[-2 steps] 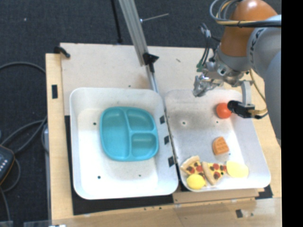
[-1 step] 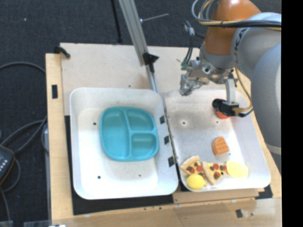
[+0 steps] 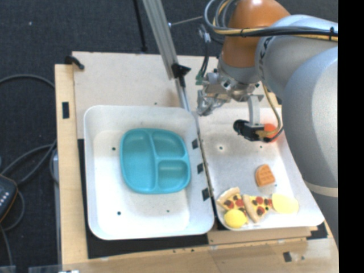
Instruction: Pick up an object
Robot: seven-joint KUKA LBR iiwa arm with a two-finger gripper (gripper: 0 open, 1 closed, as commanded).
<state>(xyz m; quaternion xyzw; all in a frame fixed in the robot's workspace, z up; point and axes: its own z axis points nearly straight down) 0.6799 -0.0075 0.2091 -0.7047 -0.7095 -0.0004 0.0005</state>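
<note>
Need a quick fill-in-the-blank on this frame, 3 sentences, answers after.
1. The teal divided plate lies in the ____ bin of the camera view.
2. The pizza slice lies in the right bin between two ____ items: a lemon-like piece and a rounder piece.
3. The gripper hangs over the right bin's ____ corner, by the divider.

Missing words: left; yellow; far left

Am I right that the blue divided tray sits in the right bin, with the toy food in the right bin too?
Not quite: the camera view shows the blue divided tray in the left bin. The toy food is in the right bin, as you said.
</note>
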